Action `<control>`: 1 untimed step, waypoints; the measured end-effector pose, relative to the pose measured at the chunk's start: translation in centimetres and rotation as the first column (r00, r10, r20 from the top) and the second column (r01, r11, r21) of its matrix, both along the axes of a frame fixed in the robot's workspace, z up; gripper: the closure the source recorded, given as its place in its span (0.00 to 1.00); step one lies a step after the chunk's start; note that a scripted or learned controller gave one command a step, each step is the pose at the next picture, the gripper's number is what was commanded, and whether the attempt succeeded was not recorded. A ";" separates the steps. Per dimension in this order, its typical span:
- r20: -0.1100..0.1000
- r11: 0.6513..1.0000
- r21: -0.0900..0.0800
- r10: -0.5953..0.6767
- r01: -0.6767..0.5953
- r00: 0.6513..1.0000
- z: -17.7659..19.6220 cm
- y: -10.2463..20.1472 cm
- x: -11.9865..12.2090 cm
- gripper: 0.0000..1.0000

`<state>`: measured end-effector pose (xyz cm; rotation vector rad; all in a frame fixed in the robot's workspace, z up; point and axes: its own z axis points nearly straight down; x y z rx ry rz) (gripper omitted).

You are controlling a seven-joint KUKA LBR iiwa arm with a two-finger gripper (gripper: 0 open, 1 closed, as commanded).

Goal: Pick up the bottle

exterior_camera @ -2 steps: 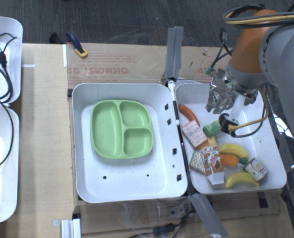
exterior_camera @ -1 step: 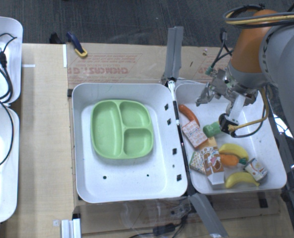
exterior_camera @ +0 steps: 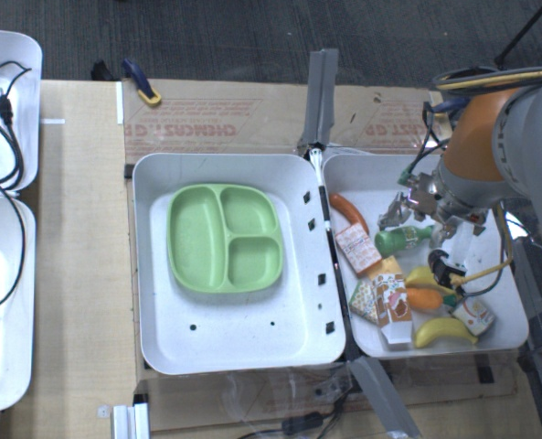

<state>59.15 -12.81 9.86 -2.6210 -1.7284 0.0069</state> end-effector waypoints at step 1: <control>0.002 0.996 0.000 -0.091 0.091 0.996 -0.8 -4.1 -0.1 0.00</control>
